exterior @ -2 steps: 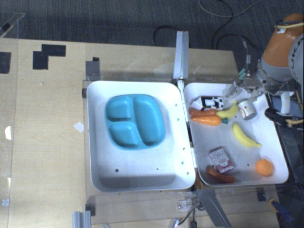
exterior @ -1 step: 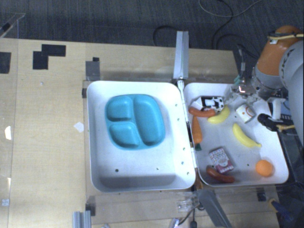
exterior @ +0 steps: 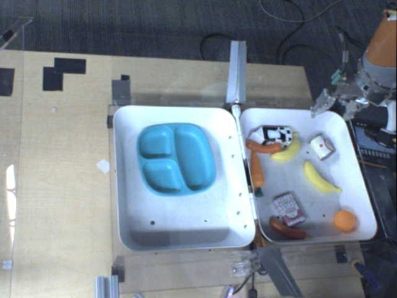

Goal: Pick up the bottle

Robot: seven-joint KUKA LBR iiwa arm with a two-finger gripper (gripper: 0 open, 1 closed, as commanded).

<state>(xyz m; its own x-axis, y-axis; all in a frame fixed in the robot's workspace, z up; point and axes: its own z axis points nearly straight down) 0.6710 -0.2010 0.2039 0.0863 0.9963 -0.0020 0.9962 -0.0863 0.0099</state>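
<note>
A small black-and-white object that looks like the bottle [exterior: 276, 134] lies on its side at the back of the right bin [exterior: 363, 185]. It rests against a red sausage [exterior: 263, 146] and a yellow banana [exterior: 286, 151]. My gripper [exterior: 334, 106] hangs over the bin's far right rim, up and to the right of the bottle and well apart from it. Its fingers [exterior: 319, 103] are spread open with nothing between them.
The right bin also holds a white cube [exterior: 321, 146], a second banana [exterior: 321, 179], an orange [exterior: 345, 221], a carrot [exterior: 256, 169], a patterned packet [exterior: 288, 207] and another sausage [exterior: 287, 229]. A blue divided tray [exterior: 177, 158] lies in the left bin [exterior: 127, 185].
</note>
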